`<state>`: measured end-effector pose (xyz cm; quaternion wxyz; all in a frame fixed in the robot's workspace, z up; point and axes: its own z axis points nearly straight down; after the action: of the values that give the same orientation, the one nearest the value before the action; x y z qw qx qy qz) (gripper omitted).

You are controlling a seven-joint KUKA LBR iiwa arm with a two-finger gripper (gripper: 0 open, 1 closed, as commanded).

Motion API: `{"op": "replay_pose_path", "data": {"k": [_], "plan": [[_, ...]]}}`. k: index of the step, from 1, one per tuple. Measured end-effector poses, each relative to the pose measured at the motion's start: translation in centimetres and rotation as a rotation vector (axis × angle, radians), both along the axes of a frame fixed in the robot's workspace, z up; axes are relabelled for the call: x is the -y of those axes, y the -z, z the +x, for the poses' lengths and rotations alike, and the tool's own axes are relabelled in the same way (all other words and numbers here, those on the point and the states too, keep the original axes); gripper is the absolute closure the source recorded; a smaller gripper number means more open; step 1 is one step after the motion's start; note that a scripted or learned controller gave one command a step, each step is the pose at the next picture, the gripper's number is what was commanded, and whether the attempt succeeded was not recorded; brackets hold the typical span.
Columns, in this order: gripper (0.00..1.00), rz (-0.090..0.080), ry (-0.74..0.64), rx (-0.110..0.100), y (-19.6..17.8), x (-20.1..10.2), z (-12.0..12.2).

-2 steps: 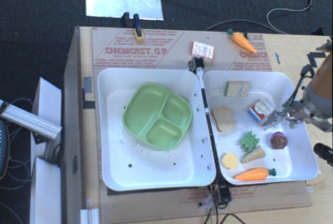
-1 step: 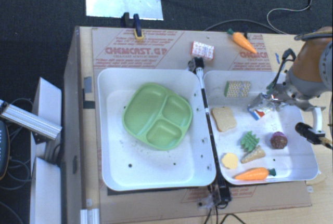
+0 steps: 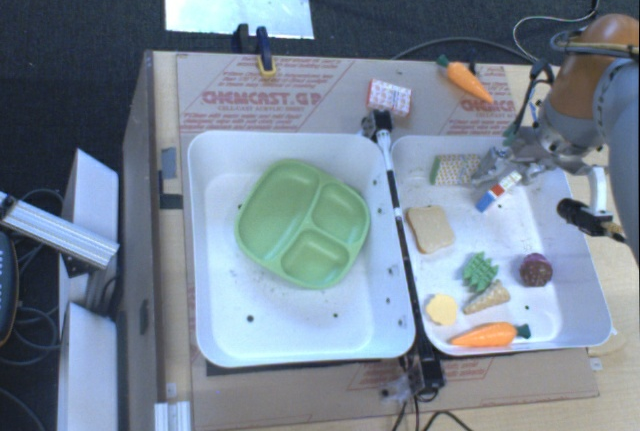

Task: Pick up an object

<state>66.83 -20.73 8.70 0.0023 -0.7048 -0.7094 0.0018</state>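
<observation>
My gripper (image 3: 503,165) hangs over the far part of the right bin (image 3: 585,269). Just below it lies a small blue, white and red piece (image 3: 496,191); whether that piece is held is unclear. Left of the gripper lies a green-edged speckled rectangle (image 3: 455,169). Nearer the front are a toast slice (image 3: 431,228), a green leafy piece (image 3: 480,270), a dark red ball (image 3: 536,269), a pale wedge (image 3: 487,298), a yellow disc (image 3: 441,309) and an orange carrot (image 3: 484,334).
The left bin (image 3: 215,219) holds a green divided plate (image 3: 303,222). Behind the bins, on the cardboard, lie a second carrot (image 3: 468,78) and a small red-and-white box (image 3: 389,97). A black and yellow clamp (image 3: 259,46) sits at the back left.
</observation>
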Motion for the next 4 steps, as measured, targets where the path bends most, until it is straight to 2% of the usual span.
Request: {"op": "replay_pose_path", "data": {"k": [4], "plan": [[0.00,-0.001,-0.001,-0.001,0.06,0.00,-0.03]]}}
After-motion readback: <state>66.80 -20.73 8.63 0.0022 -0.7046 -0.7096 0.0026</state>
